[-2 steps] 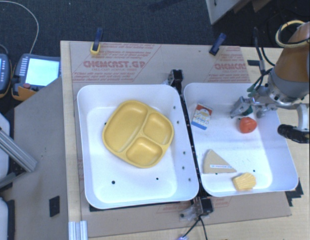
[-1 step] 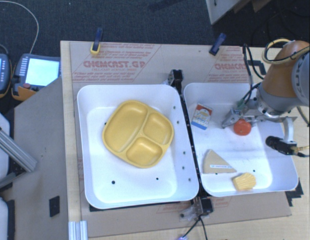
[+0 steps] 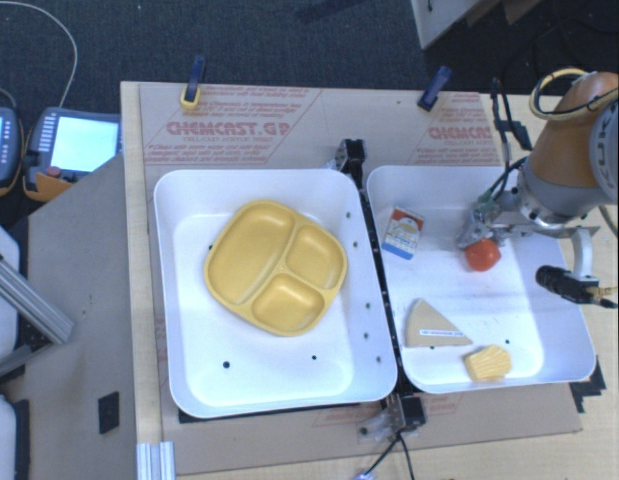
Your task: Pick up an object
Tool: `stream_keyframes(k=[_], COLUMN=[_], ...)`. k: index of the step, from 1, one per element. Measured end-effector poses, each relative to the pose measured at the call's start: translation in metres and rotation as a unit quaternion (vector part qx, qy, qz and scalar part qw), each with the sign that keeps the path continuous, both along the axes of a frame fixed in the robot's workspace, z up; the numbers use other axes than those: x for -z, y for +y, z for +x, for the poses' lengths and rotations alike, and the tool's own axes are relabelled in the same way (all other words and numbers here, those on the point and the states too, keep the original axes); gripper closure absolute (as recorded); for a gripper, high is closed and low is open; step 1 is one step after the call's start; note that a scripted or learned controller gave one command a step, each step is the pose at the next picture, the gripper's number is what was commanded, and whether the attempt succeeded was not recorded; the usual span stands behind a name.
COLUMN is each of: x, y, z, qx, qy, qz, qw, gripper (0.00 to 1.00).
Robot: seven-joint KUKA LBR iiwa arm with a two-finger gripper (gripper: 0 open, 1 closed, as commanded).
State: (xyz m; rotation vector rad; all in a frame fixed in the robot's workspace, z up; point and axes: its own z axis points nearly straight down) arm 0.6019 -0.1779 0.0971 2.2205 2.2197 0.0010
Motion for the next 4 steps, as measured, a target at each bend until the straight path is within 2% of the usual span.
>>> stream_keyframes(k=[2, 4], x=[-0.113, -0.119], y=[0.007, 0.111], z=[0.006, 0.026], qx=[-0.001, -0.003], qy=[-0.003, -0.001], qz=[-0.0007, 0.001], qw=[1.0, 1.0], gripper=[1.0, 1.0])
